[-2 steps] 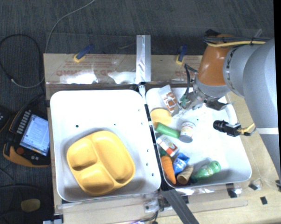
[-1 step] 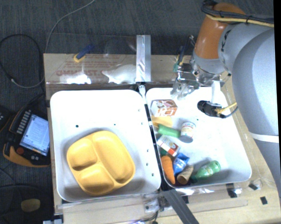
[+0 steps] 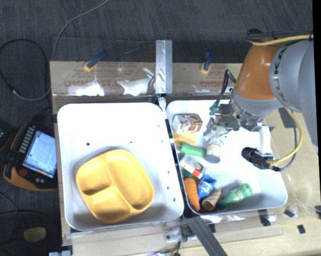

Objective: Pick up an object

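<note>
A: Looking from the left, what is lying where?

B: The yellow tray (image 3: pixel 114 183) is lying in the left bin (image 3: pixel 75 119), toward its front edge. In the right bin (image 3: pixel 269 191), the clutter is crowding the left wall: a small carton (image 3: pixel 187 122) near the back-left corner, a green tube (image 3: pixel 193 149) beside it, a carrot (image 3: pixel 191 192) and a blue packet (image 3: pixel 205 187) toward the front-left corner, and a green bottle (image 3: pixel 236 193) lying along the front edge.

A: And the arm?

B: It is reaching in from the right, and the gripper (image 3: pixel 218 128) is hanging over the back half of the right bin, just above a small white bottle (image 3: pixel 214 149) that is lying near the bin's middle, touching the green tube's end.

A: Is it holding anything?

B: I am not seeing anything between its fingers, and whether they are wide or narrow I cannot tell; the wrist is hiding them.

A: So how should the pick go?

B: Judging from this, the white bottle is looking like the nearest target. Coming straight down, centring over its body and straddling it across the narrow width, would be helping; closing along its length would risk it rolling out. Keeping clear of the green tube and the carton is mattering too, since they are sitting close by.
</note>
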`<control>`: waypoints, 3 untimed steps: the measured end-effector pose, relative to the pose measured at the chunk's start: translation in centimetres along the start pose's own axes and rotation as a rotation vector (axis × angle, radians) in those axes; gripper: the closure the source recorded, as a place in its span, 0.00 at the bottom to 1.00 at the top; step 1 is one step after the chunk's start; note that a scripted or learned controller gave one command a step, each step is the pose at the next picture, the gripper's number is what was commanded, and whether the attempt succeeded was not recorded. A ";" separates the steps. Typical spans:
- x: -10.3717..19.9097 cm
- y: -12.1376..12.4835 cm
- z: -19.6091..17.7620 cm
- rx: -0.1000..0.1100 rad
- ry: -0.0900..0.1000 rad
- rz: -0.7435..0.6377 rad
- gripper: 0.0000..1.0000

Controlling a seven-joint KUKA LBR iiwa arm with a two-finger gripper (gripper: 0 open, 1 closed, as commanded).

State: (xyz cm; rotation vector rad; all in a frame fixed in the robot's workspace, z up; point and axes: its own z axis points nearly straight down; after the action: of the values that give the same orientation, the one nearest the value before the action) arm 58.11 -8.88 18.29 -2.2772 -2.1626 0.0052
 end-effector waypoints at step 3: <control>-5.5 -0.5 5.1 -0.001 0.002 -0.443 0.00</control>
State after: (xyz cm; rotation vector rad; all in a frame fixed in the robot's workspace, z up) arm 57.33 -14.33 13.20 -1.7462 -2.6088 0.0014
